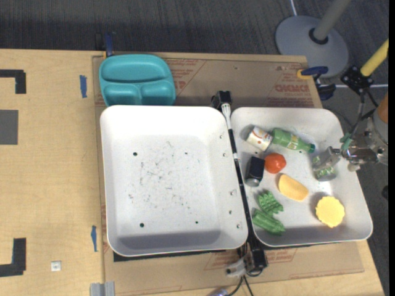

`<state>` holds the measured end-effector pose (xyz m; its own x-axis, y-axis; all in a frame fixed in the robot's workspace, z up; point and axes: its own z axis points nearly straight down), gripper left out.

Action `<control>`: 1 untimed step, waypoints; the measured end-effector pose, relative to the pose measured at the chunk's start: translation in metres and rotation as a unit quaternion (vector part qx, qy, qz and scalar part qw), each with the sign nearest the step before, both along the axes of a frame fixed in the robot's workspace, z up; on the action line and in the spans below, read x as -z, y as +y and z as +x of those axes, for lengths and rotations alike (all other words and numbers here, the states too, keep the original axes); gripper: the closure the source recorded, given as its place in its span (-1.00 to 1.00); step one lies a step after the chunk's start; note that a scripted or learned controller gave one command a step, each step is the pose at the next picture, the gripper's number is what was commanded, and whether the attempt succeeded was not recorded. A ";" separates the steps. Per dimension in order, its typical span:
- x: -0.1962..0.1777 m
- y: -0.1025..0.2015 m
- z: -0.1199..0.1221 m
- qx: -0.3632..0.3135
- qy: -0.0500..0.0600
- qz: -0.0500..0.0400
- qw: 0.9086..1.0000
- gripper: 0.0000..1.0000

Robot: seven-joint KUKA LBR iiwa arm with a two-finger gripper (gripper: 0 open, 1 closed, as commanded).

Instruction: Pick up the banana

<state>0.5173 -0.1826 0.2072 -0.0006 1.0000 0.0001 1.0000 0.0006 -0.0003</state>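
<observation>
At the near edge of the right bin [361, 227], a green leafy piece [269, 212] lies close to the near-left corner, by the wall shared with the left bin [114, 227]. A round yellow item [330, 211] with a scalloped rim sits towards the near-right corner, with bare white floor between the two.

Just beyond them lies the banana [293, 188], a short yellow-orange piece. It is near the middle of the right bin, tilted, and touches nothing. There is open floor on its right and near sides. A red tomato [275, 163] sits close to its far-left end, and a black block [254, 169] stands left of that, near the shared wall.

The gripper [343, 151] reaches in over the right edge of this bin, level with the tomato and well apart from the banana. How wide it stands cannot be made out. A blurred grey-green thing [322, 166] sits just beside it.

Farther back, a green bottle [291, 140] and a white can [259, 139] lie near the far edge.

The left bin's floor shows as bare white with faint scuffs.

Beyond the left bin's far edge, a teal tray [137, 79] rests on the cardboard [247, 73]. A black clamp [221, 97] sits at the far end of the seam between the bins.
</observation>
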 end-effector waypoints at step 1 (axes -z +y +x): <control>0.000 0.000 0.000 0.000 0.000 0.000 1.000 -1.00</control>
<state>0.5173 -0.1826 0.2072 -0.0006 1.0000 0.0001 1.0000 0.0006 -0.0002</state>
